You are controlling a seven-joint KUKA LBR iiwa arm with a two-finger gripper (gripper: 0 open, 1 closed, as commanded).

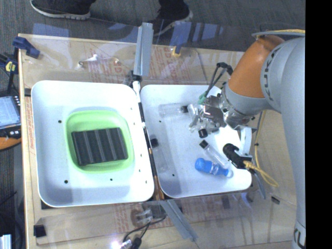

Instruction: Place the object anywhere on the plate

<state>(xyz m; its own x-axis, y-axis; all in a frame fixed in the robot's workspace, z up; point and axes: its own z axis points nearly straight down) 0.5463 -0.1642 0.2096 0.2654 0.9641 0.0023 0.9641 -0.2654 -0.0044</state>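
The gripper (203, 119) hung above the right bin (171, 139); the blue bottle (212, 167) lay just below it, lengthwise left-right, unheld.

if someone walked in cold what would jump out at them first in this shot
The green plate in the left bin stands out first, with a dark ribbed block lying on it. Next comes the big grey arm with its orange band reaching from the right, its hand low over the right bin. A small blue object lies near that bin's front right corner.
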